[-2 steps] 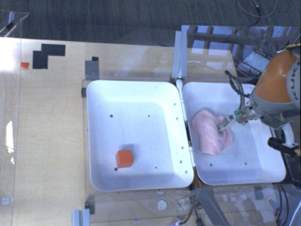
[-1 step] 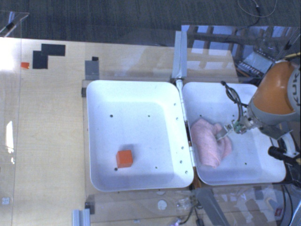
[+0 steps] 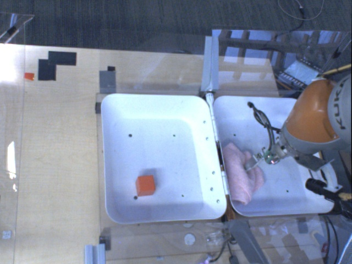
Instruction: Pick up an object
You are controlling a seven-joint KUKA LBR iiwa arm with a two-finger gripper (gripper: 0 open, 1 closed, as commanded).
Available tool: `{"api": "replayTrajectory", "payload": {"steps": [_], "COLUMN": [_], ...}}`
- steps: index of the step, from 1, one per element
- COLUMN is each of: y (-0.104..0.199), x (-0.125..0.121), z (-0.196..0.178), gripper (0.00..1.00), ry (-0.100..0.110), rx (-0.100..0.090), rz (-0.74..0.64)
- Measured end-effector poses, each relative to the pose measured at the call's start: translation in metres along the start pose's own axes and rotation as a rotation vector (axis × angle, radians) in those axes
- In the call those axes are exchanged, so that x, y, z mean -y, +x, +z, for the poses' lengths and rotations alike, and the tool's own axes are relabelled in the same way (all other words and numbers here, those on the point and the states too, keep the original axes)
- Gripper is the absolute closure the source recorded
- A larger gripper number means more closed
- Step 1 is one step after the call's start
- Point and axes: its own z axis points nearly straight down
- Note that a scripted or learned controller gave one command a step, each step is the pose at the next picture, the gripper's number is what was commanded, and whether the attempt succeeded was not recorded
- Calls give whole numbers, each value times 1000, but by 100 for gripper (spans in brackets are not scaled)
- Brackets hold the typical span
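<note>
A crumpled pink cloth [image 3: 240,174] lies along the left wall of the right bin [image 3: 286,199]. My gripper [image 3: 256,161] is low over the cloth's right edge and touches or nearly touches it. The arm with its orange band [image 3: 311,117] reaches in from the right above it. An orange cube [image 3: 146,185] sits in the left bin [image 3: 165,114], near its front left, far from the gripper.
The divider between the two bins [image 3: 217,153] runs just left of the cloth. A cable [image 3: 261,120] loops from the wrist over the right bin's back part. A wooden bench top [image 3: 55,158] extends to the left of the bins.
</note>
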Motion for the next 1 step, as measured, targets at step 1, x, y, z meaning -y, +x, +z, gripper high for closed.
{"api": "replayTrajectory", "payload": {"steps": [1], "y": [19], "x": [-4], "z": [-10], "gripper": [0], "ry": [12], "rx": [-7], "rz": [92]}}
